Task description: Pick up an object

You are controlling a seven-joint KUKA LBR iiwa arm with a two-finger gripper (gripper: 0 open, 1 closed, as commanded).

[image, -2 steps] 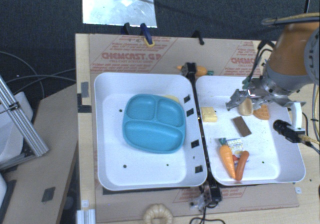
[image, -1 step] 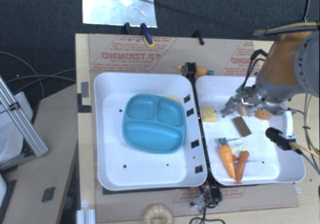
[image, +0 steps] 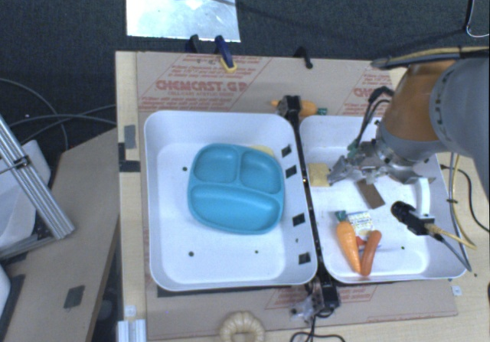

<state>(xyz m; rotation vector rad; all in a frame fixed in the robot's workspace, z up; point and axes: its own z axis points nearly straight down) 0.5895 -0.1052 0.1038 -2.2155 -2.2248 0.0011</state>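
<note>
— Where is the pincer [image: 346,171]?

— Right of centre in the frame, low over the upper left part of the right bin [image: 398,265]. Whether it is apart or together I cannot tell; the arm's metal hides it, and nothing shows clamped in it.

— What lies there to be picked?

— Just below and right of the pincer there is a flat brown strip [image: 372,194], dark and short, lying at a slant on the bin floor. To the pincer's left, against the bin's left wall, is a small pale yellow piece [image: 318,174]. Lower down lie an orange carrot [image: 348,245] and a redder, thinner one [image: 370,252], side by side with their tips towards the bottom of the frame. A small printed tag [image: 358,219] sits at their tops.

— And the left bin [image: 164,203]?

— It holds a blue divided plate [image: 236,187], at its centre.

— Both on the bench [image: 200,79]?

— Yes, side by side.
</note>
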